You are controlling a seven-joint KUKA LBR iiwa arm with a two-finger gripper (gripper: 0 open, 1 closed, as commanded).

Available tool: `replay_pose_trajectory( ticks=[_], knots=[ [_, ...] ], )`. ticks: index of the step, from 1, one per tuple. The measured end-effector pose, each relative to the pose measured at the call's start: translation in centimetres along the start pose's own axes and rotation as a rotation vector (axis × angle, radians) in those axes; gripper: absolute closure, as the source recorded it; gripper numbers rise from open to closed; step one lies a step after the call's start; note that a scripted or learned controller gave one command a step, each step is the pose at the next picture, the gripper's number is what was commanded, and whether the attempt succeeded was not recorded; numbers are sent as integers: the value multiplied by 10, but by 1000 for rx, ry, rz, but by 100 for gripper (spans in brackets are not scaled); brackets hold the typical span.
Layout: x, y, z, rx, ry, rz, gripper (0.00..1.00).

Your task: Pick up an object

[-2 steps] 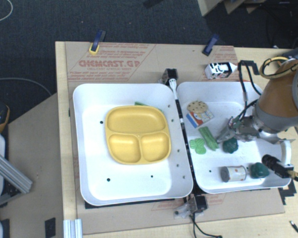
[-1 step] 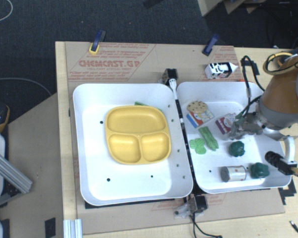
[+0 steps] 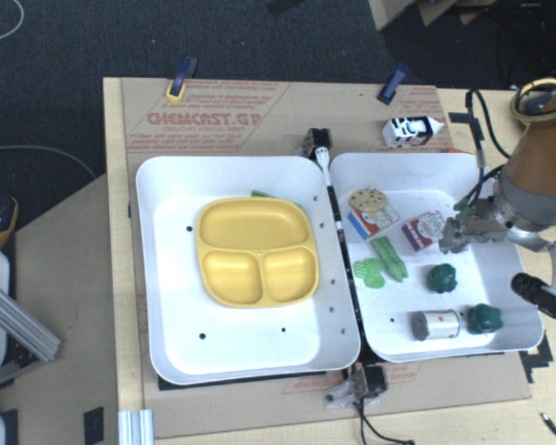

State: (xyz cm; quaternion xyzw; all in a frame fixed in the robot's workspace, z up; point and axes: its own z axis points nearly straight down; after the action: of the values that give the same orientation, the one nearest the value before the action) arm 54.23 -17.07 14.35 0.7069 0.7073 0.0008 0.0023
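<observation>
Overhead view of the bench. You see two white bins side by side: the left bin (image 3: 167, 276) bears a yellow divided tray (image 3: 257, 250) near its middle, with bare floor around it on the left, front and right; a sliver of green shows at the tray's far edge. The right bin (image 3: 500, 341) is more crowded. A cookie-printed packet (image 3: 369, 209) lies near its far left; a green pod-shaped piece (image 3: 387, 258) and a light green lump (image 3: 369, 273) lie just in front of it. A dark red packet (image 3: 417, 233) lies near the middle, a dark green ball (image 3: 441, 277) in front of it, and a small can (image 3: 435, 324) and a dark green lump (image 3: 484, 318) near the front rim. Open floor remains along the far wall.

The arm enters from your right; its gripper (image 3: 454, 234) sits low at the red packet's right end. Whether the fingers are open or closed cannot be told.
</observation>
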Motion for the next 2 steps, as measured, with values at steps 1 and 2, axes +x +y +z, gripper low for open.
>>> replay_pose_trajectory(
  ticks=[1, 2],
  knots=[
    [-1, 3, -65, -5, -2, -1, 100],
    [-1, 4, -83, -1, 0, 0, 100]
  ],
)
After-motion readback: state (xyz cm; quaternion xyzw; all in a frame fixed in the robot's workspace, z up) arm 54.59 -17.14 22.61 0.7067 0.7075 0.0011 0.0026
